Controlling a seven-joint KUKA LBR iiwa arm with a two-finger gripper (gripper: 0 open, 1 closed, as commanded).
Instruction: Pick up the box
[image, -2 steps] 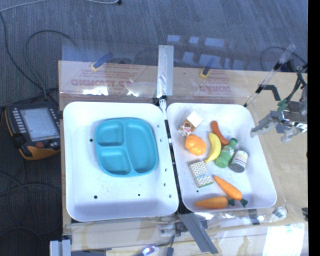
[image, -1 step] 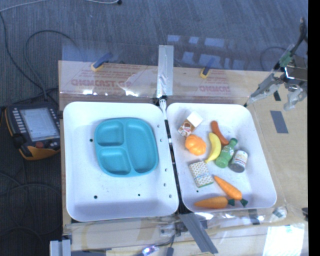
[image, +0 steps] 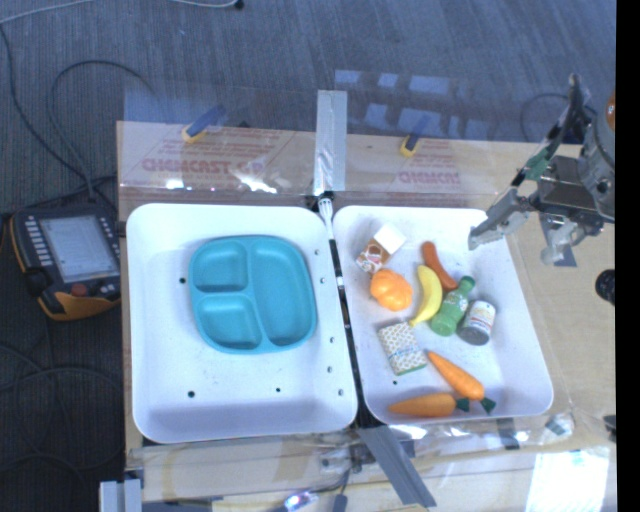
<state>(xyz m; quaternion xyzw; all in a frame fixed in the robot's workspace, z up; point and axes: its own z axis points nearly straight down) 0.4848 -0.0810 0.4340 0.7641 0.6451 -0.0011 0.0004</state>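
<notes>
Over rt bin's (image: 535, 375) far edge, metal jaws (image: 522, 232) spread open, patterned flat box (image: 401, 347) below w/ plastic food.

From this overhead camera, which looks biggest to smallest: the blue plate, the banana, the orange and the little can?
1. Blue divided plate, by far.
2. Banana.
3. Orange and can: they look too alike to rank.

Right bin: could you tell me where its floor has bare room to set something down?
In the right bin, bare floor runs along the right wall beside the can, and across the top near the gripper. The centre is crowded: box, orange, banana, carrots.
</notes>
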